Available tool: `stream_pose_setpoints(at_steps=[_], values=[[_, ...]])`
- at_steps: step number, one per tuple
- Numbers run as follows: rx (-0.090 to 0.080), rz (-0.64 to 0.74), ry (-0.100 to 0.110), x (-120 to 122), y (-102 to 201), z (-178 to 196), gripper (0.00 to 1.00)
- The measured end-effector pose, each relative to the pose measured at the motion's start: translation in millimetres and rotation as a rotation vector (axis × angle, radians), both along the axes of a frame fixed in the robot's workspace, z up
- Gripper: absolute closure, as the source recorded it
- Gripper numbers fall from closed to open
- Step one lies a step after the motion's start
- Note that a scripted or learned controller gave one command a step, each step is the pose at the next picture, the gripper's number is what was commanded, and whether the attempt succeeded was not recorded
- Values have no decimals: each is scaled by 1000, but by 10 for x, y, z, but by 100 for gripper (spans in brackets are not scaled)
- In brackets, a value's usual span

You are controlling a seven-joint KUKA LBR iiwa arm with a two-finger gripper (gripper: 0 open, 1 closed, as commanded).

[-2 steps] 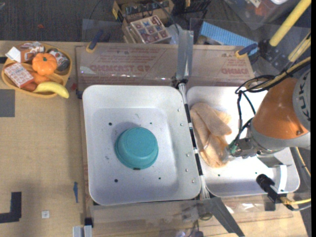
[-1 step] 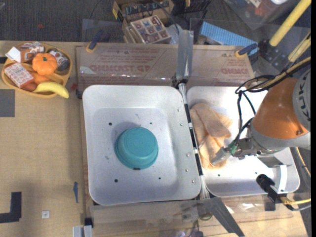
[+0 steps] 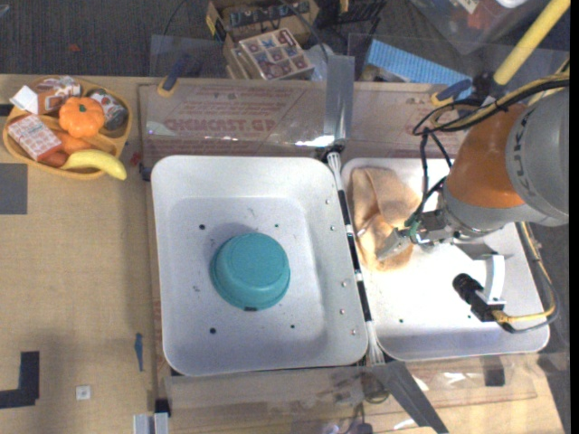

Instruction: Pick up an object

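We see the gripper (image 3: 391,245) down on the tan cloth (image 3: 380,208) in the right bin (image 3: 452,324) — can't tell its state or any hold; risk: soft cloth slips out, w/ teal bowl (image 3: 251,270) untouched in left bin (image 3: 181,242).

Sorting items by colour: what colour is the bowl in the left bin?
Teal, a blue-green; the bowl lies upside down in the camera view.

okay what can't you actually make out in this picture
- Gripper over the tan cloth in the right bin: blurred, so a grip can't be judged.
- Right bin's far right side: covered by the arm.
- Items in the basket at top left: labels too small to read.
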State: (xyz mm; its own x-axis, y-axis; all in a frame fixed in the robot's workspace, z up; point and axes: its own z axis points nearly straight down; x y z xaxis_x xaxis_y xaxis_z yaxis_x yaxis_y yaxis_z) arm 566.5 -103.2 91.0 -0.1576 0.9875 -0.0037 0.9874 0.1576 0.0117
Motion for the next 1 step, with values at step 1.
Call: stream_pose_setpoints(at_steps=[1], values=[[3, -2, -4, 10, 1, 108, 100]])
